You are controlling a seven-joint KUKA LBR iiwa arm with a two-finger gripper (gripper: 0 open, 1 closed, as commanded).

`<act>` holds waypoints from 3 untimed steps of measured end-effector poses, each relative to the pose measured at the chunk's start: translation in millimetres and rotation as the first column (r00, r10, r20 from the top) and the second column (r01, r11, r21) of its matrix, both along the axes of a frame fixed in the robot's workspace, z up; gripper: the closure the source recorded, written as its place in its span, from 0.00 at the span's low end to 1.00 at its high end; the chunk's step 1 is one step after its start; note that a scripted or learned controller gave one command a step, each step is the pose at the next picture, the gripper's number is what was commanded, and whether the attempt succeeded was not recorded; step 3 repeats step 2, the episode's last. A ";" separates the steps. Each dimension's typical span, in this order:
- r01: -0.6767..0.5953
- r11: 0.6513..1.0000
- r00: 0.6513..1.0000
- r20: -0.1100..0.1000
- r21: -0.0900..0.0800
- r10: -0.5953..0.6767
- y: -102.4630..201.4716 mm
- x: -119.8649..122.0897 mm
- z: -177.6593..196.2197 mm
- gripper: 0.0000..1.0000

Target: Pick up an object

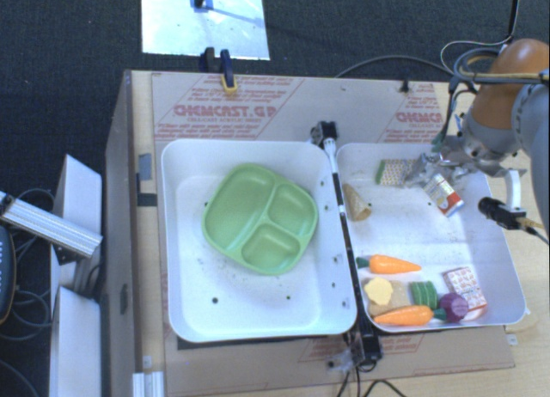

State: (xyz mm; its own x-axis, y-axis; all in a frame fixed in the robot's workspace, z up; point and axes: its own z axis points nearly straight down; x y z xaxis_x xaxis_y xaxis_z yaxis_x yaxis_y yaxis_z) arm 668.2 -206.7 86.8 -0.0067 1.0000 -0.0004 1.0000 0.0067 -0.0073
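Tool (427,166) | far right bin (507,258) | can (443,193) just below it

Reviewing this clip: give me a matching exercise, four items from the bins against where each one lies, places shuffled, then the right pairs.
Items:
1. green divided plate
2. red-capped can
3. purple onion
4. cone-shaped piece

Places:
A. right bin, near front edge
B. right bin, beside the divider between bins
C. left bin, middle
D. right bin, far side, near the pincer

Pairs: 1-C, 2-D, 3-A, 4-B
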 end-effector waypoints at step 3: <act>0.000 1.000 1.000 0.000 0.000 0.000 0.0 0.0 0.0 0.00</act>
